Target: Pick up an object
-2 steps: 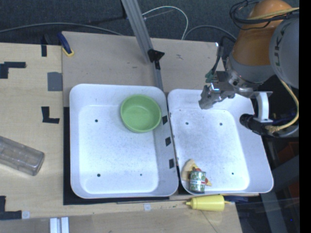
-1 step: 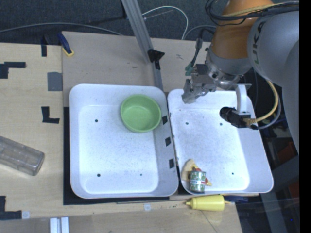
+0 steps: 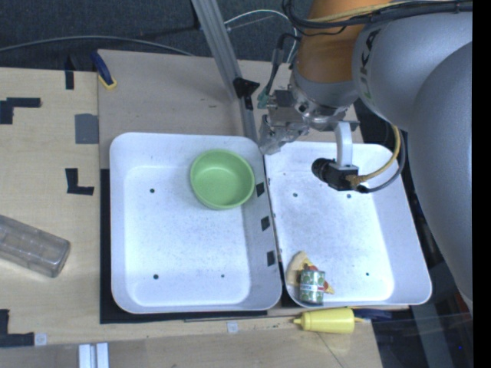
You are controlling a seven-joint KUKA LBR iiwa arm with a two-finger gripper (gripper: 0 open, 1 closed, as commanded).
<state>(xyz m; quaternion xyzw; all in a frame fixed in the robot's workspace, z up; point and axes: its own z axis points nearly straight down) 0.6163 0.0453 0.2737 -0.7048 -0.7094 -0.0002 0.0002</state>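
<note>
Off to the far left, on the bare bench (image 3: 46,144), lies a clear plastic container (image 3: 31,245) on its side, well apart from both bins. Inside the left bin (image 3: 130,228), near its upper right, sits a green bowl (image 3: 222,179), upright: likely light, stiff and smooth, best pinched across its thin rim. At the right bin (image 3: 383,228)'s near left corner rests a small can (image 3: 311,282) among scraps, probably rigid and slippery; its round sides suit a grasp across the middle. Just outside that bin's front edge lies a yellow bottle (image 3: 330,320). Above the bins' far edge hangs the gripper (image 3: 278,133); whether its claw is wide or narrow cannot be told from this angle.
</note>
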